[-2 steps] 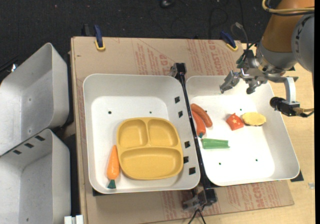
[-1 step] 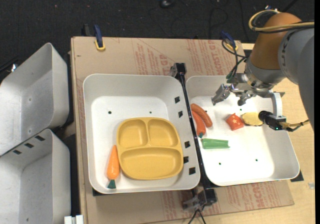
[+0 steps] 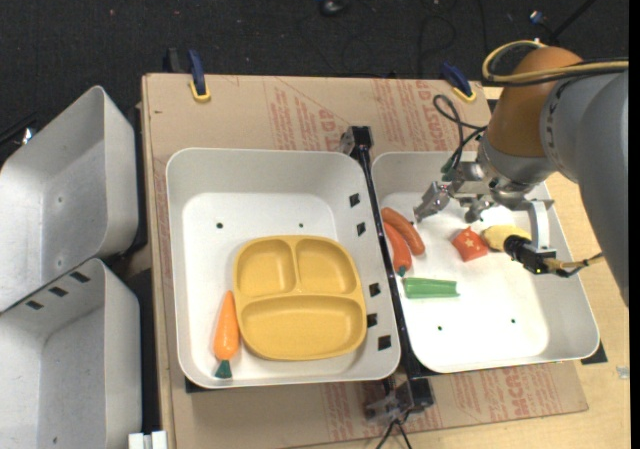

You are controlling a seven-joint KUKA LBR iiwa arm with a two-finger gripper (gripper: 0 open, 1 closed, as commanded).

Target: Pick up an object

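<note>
The gripper [image 3: 462, 199] is hovering over the right bin [image 3: 520, 337], fingers spread open, holding nothing; a red block [image 3: 470, 244] is lying just beside it.

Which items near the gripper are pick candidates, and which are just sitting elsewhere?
Candidates, right bin: red block, yellow banana-shaped toy, orange sausage-shaped toy, green flat pod.
Lying about, left bin: yellow divided plastic tray, orange toy carrot.

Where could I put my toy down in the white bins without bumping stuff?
Roomiest: the right bin floor below the green piece. Also the left bin strip above the yellow tray. Crowded: around the gripper, sausages and red piece.
</note>
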